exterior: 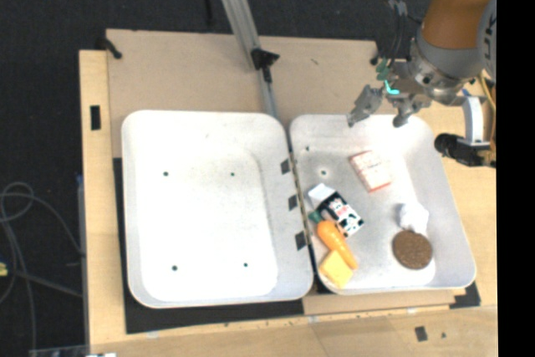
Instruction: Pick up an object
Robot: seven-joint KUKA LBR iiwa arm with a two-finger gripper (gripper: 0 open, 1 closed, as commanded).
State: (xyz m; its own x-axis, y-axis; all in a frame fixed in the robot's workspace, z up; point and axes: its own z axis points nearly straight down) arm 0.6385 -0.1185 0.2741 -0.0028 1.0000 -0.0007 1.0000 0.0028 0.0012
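My gripper (384,111) hangs over the far edge of the right bin (435,155), open, its two fingers spread with nothing between them. Below it in that bin lie a small pink-and-white box (370,170), a black-and-white carton (337,209), an orange carrot (334,239), a yellow block (336,269), a white crumpled piece (412,216) and a brown round disc (412,250). The pink box is the nearest thing to the gripper, a short way toward the front.
The left bin (205,205) lies beside the right one, a dark clip strip (294,196) between them. A grey metal pole (238,8) slants up from the far edge of the bench. Cables lie on the floor at left.
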